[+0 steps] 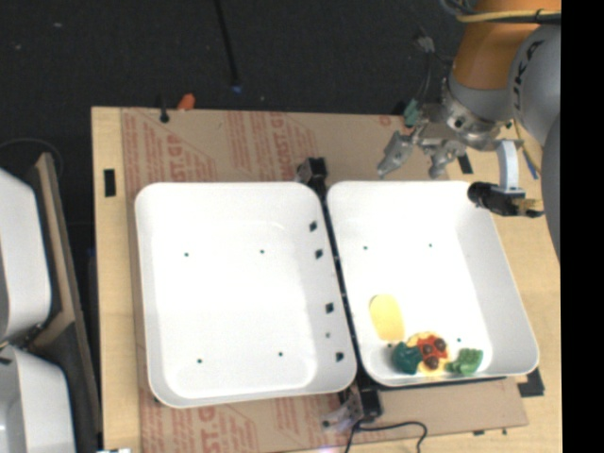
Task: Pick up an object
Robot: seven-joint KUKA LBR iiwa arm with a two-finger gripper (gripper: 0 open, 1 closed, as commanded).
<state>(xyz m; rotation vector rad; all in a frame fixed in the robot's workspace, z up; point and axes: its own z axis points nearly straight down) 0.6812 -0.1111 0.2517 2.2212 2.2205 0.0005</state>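
In the right bin (472, 243), near its front edge, lie a pale yellow oval piece (386, 316), a dark teal object (406, 358), a small red and orange object (432, 347) and a green object (465, 360). My gripper (414, 162) hangs above the right bin's far rim, well away from these objects. Its two fingers are spread apart with nothing between them.
The left bin (236, 281) stands beside the right one, with black clips along the seam between them. Both bins rest on a cardboard sheet (217, 149) on the bench. A white structure stands at the far left.
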